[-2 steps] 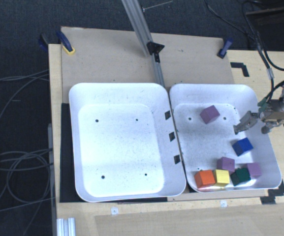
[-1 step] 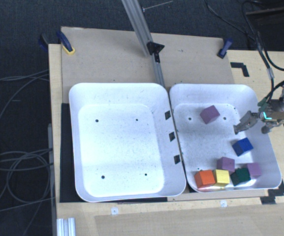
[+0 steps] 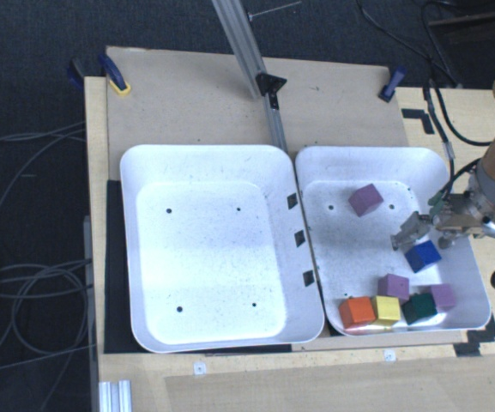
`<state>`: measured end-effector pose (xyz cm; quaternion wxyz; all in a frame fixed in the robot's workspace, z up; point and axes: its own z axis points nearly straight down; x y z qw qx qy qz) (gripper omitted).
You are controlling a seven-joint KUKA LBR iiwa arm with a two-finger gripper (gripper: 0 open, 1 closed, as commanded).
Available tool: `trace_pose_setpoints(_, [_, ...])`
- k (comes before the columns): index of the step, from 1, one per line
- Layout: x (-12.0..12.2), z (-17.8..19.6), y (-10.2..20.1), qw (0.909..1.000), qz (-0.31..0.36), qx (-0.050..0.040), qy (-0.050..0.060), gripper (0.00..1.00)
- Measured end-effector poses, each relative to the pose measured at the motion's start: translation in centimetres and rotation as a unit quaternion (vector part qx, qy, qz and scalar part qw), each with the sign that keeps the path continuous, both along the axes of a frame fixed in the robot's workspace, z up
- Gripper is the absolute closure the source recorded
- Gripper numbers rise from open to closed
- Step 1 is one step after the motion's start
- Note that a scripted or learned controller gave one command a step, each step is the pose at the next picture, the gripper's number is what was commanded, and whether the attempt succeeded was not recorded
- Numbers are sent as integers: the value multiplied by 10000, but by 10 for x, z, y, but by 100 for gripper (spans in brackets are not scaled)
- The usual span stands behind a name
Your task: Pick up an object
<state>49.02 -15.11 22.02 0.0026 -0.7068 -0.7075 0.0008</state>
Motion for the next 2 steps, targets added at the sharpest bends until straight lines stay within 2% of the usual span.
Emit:
trace_pose_setpoints(1, [-3, -46, -7, 10000, -10, 1, 9, 0])
trace_pose_setpoints(2, [-7, -110, -5, 10000, -5, 4, 15, 0])
